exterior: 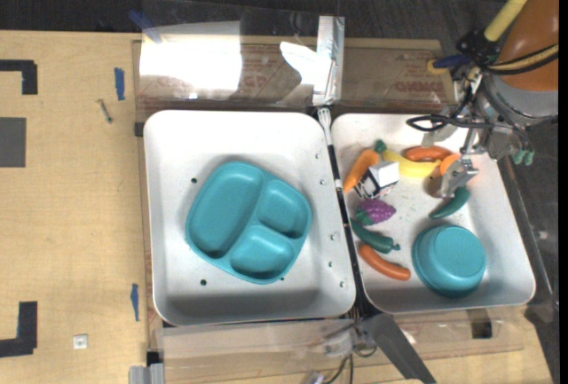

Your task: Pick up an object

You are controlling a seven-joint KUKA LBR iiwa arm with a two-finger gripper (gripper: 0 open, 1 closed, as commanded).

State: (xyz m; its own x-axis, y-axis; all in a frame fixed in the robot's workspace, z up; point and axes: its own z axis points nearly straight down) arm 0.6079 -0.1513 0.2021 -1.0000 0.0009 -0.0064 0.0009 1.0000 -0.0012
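A pale wooden bench (pixel 71 223) stands on dark carpet and bears two shallow white bins side by side, with clear plastic sheeting (pixel 240 63) taped to cardboard behind them. Strips of blue tape and black corner marks dot the bench top.

Left bin (pixel 169 285): one teal divided plate (pixel 249 220) with three compartments, lying near the middle.

Right bin (pixel 515 285): one teal bowl (pixel 451 260) near the front corner, and a loose cluster of toy foods. Counted: one orange carrot (pixel 359 169) by the dividing wall; one small white block (pixel 383 177) just beside it; one yellow piece (pixel 415 168); one orange-red piece (pixel 428 153) behind it; one purple grape bunch (pixel 376 212); one dark green pepper (pixel 376 240); one orange sausage-like piece (pixel 384 262) near the bowl; one green pod (pixel 451 203) above the bowl.

The grey arm enters from the right, its orange band at the upper corner. The gripper (pixel 459 171) sits low over the back of the right bin, among the foods near the green pod. I cannot tell the state of the gripper, nor whether anything is held.
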